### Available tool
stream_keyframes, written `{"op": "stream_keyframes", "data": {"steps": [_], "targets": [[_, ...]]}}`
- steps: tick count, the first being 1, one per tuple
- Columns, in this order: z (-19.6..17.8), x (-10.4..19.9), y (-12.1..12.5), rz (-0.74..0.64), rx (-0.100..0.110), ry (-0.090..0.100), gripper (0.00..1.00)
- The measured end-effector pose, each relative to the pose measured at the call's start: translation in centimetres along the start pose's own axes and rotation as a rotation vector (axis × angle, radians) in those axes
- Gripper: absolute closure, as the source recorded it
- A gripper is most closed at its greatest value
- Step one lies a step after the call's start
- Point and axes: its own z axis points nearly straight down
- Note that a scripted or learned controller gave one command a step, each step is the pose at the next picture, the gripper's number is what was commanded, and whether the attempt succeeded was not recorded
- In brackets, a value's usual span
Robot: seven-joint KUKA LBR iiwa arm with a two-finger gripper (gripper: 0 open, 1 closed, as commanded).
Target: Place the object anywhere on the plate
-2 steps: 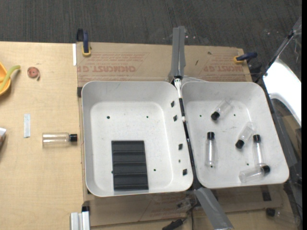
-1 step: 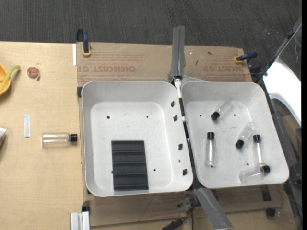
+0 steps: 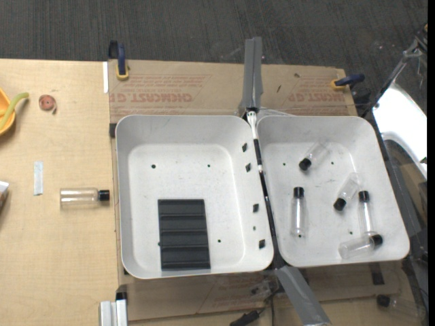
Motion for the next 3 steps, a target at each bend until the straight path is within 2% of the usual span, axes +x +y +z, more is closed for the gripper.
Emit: {"op": "stream_keyframes", "data": {"steps": [1,2,3], "targets": [[-0.1,-2.0,3.1,0.130,-0.001,0.001,0.00],[-0.1,-0.1,3.9,0.218,0.000,0.002,0.00],[-0.1,-0.1,4.0,0.251,0.000,0.003,0.00]]}}
